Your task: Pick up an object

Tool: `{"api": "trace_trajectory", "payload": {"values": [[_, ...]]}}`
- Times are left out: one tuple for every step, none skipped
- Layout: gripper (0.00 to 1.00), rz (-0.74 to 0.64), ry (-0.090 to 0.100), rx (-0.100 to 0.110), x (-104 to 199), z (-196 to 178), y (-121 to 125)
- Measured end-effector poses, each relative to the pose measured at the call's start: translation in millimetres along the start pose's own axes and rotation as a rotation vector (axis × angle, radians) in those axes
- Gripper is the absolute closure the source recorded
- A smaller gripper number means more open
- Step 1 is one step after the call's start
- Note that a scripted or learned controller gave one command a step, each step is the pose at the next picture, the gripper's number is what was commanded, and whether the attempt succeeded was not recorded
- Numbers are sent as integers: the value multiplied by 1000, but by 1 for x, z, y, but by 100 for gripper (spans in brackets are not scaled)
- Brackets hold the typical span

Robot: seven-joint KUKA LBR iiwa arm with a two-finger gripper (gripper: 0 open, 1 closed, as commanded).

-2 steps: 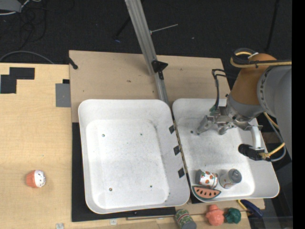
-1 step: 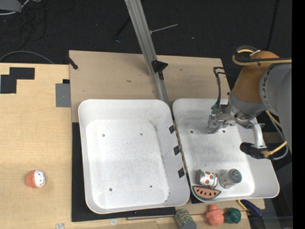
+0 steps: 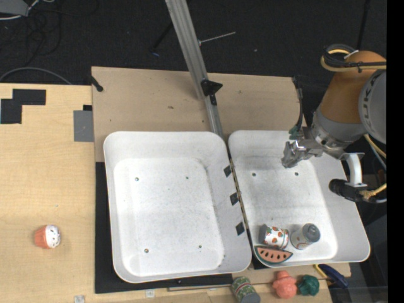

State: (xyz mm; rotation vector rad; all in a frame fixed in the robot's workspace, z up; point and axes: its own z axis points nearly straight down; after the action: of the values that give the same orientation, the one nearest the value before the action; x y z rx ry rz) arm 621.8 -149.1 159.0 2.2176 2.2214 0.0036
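Hovering in the approach step: pincer (image 3: 291, 155) over the right bin (image 3: 353, 252), upper part, finger state impossible to tell; needing a drop toward the small can (image 3: 276, 237) at its near edge

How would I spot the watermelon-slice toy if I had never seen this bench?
Start at the right white bin, the one the arm reaches over, and go to its near edge. Three small things cluster there: a white cup with red spots, a grey round piece, and below them the watermelon slice. It alone is a flat half-moon, red with dark seeds and a green rind.
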Motion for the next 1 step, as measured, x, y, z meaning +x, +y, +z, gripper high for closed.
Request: {"api": "trace_trajectory", "payload": {"values": [[100,1,0,1,-3,-43,-3]]}}
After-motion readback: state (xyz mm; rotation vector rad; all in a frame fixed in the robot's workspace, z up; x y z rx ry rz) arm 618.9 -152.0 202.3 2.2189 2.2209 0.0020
